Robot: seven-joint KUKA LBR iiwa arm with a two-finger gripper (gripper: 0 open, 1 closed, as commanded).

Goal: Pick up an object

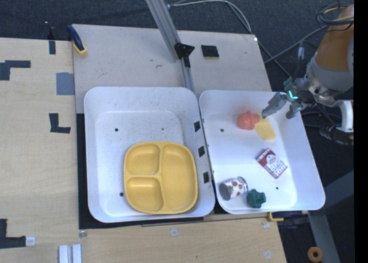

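Note:
The right bin (305, 158) holds several small objects. A salmon-red lump (248, 120) lies near its back, with a yellow block (265, 130) touching it on the right. Further forward are a red and white packet (271, 163), a small printed can (232, 188) on its side and a green lump (256, 198). My gripper (279, 111) hangs over the bin's back right part, just above and right of the yellow block. Its fingers are open, with nothing between them.
The left bin (103, 141) holds a yellow divided plate (161, 177) at its front. A grey pole (164, 15) slants down to the gap between the bins. Cables trail over the dark floor at the back right.

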